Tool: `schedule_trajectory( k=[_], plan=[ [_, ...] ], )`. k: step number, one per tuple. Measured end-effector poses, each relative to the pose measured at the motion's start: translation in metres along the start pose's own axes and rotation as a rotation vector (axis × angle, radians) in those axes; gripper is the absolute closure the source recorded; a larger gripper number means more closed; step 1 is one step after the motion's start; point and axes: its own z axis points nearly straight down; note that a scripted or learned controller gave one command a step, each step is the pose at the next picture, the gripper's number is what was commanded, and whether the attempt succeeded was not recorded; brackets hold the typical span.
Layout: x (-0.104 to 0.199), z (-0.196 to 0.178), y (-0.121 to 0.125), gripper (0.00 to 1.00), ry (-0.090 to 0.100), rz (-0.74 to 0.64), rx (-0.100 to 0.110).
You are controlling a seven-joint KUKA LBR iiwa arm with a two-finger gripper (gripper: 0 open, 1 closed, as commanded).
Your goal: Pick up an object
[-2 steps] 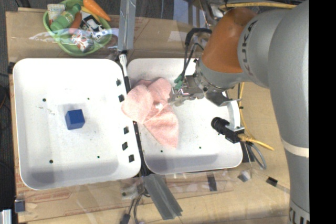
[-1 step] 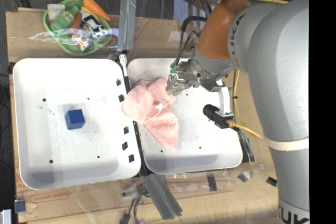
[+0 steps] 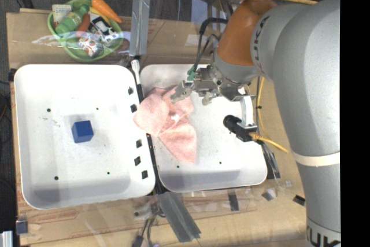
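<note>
Pink cloth (image 3: 170, 124) in right bin (image 3: 231, 173), long axis diagonal; gripper (image 3: 193, 88) at upper end, finger state unclear.

The shallow white left bin (image 3: 34, 142) lies mostly bare, with only a small blue cube (image 3: 82, 131) on its floor; the right white bin (image 3: 245, 173) is crowded. A crumpled pink cloth (image 3: 170, 124) drapes over its left rim, and the bulky grey arm (image 3: 289, 66) overhangs its right side; bare floor shows along the near edge.

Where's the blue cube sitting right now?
The blue cube lies in the left white bin, left of its middle, well apart from the pink cloth in the right bin.
</note>
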Motion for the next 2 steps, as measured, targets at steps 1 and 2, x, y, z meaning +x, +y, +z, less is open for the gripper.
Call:
schedule_trajectory(
  k=[1, 2],
  plan=[
    [-0.015, 0.086, 0.005, 0.00, 0.000, -0.046, 0.000],
    [-0.007, 0.086, 0.040, 0.00, -0.001, -0.240, -0.004]
  ],
)
